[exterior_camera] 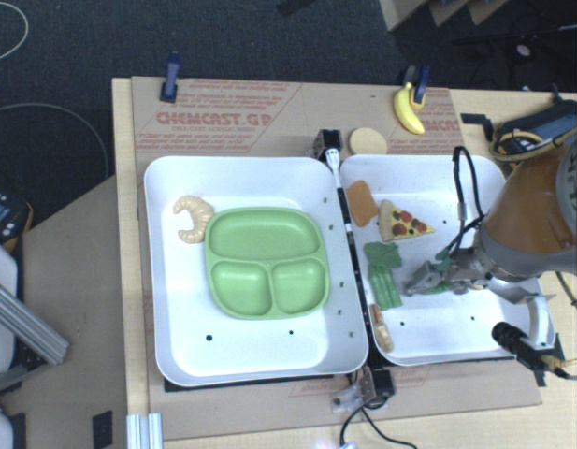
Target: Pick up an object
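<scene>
My gripper (421, 280) sits low in the right bin (475, 342), reaching in from the right. Its tip is just right of a green leafy toy (383, 271) that lies along the bin's left side. A bit of green also shows under the gripper body. A pizza slice (403, 222) lies just above the gripper. An orange-brown bread piece (362, 203) sits at the bin's upper left, and a small tan food piece (380, 329) at its lower left.
The left bin (176, 325) holds a green divided plate (266, 262) and a croissant (194, 217). Behind the bins lie a banana (408, 110) and a round tan disc (367, 141). Cables hang over the right bin's far right.
</scene>
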### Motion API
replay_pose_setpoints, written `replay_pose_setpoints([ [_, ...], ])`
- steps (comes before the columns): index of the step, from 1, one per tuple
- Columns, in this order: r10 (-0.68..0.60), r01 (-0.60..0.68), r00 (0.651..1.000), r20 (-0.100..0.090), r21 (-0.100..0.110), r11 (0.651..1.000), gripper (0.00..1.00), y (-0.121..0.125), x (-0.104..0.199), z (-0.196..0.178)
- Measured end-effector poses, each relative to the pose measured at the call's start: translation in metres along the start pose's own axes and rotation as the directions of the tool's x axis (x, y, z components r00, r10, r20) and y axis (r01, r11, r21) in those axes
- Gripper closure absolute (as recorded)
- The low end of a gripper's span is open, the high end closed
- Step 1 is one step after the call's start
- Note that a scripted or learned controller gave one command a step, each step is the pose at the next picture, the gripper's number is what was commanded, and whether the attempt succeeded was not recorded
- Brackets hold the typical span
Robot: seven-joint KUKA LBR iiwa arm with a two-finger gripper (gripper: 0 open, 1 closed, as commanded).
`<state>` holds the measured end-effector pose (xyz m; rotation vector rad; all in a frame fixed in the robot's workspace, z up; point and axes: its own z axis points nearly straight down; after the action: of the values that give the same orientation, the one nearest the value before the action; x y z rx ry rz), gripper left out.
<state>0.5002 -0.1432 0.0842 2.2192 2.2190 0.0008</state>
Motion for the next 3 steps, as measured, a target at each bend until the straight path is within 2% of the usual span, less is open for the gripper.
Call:
replay_pose_setpoints([
  [1, -0.002, 0.002, 1.0, -0.003, 0.004, 1.0, 0.0, -0.022, 0.043, -0.014],
  [2, 0.001, -0.001, 1.0, -0.002, 0.002, 1.0, 1.0, -0.021, 0.042, -0.023],
  [3, -0.008, 0.008, 1.0, -0.003, -0.006, 1.0, 1.0, -0.019, 0.103, -0.105],
])
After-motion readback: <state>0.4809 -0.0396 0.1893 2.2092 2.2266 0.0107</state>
